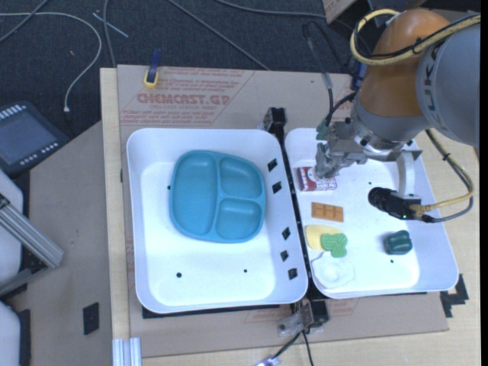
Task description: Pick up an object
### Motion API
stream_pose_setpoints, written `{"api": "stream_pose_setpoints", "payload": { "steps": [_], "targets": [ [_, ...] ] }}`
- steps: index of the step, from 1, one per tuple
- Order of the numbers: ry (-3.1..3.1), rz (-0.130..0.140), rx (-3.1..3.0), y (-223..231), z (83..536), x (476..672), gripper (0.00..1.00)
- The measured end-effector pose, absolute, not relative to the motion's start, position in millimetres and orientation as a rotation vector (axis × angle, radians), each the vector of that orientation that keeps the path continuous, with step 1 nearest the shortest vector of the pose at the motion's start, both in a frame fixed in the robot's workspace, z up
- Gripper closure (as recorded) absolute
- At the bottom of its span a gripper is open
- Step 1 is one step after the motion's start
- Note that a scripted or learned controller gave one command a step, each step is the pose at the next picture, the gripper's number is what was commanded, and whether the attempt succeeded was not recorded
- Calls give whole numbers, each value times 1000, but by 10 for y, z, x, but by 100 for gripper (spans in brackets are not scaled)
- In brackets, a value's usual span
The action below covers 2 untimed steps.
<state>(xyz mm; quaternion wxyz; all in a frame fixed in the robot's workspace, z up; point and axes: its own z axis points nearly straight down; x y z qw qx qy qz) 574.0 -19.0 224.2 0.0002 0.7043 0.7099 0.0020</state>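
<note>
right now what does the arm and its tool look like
The arm is a thick rounded grey body with a glossy orange band above the wrist. A yellow cable loops over that band. The tool is small, metallic grey and boxy.

Both white bins (145,227) look like smooth, slightly glossy plastic. The blue divided plate (217,195) is matt plastic, no shine on it. The bench board (191,94) underneath reads as plain brown cardboard with red print. The arm (450,67) has a satiny grey shell and a glossy orange band (400,40). The dark green cup (396,242) seems like smooth plastic.
</note>
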Motion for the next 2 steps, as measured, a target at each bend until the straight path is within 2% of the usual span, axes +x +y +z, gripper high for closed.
{"api": "stream_pose_setpoints", "payload": {
  "steps": [1,2],
  "targets": [
    [2229,6,2213,407,2314,5937,100],
    [2226,3,2216,850,2232,6012,100]
  ]
}}
